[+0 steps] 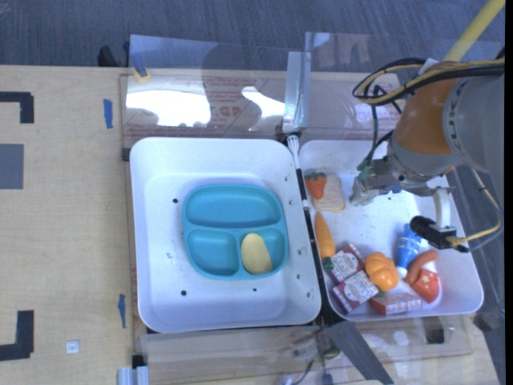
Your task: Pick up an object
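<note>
The right white bin holds a heap of toy food. A small carrot-like piece and a beige bread slice lie at its left wall, with a long orange carrot below them. Red-and-white packets, an orange pepper, a blue item and a red-and-white piece crowd the near end. My gripper hangs low in the far part of this bin, just right of the bread slice. Nothing shows between its tips.
The left white bin carries a teal divided tray with a yellow lemon-like piece in its lower right compartment. A clear plastic wall stands behind both bins. Black and yellow cables loop above the wrist.
</note>
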